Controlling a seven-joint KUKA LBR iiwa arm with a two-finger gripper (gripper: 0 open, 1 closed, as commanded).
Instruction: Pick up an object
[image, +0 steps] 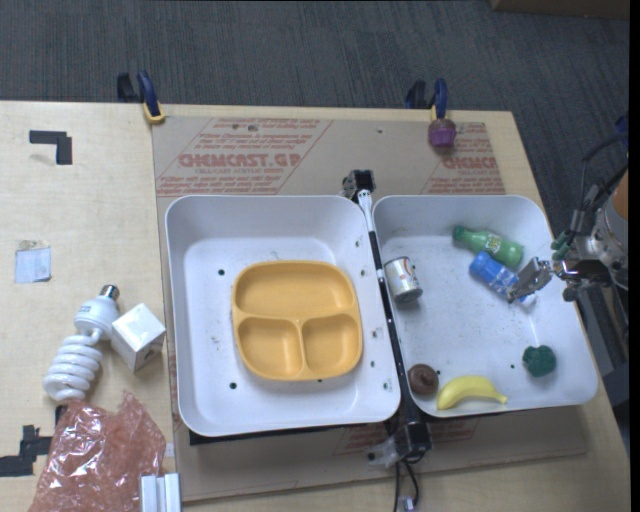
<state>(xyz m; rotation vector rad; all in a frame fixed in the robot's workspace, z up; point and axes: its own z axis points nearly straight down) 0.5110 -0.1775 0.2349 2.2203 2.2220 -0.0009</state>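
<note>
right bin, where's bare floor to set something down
Right bin: bare floor in the middle, bordered by the can, blue bottle, banana and green ball. Crowded at the upper right, where the green bottle and the hand sit.

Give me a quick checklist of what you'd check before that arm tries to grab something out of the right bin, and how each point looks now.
1. Gripper is over the right bin: ok, it sits near the bin's right wall.
2. A target lies close: ok, the blue bottle is right beside the gripper, with the green bottle just above it.
3. Nothing held already: cannot tell, the fingertips are too small to read.
4. Other objects lie apart from that target: ok, the metal can, banana, brown ball and green toy are well away.
5. Yellow tray stays out of the way: ok, it lies in the left bin.
</note>
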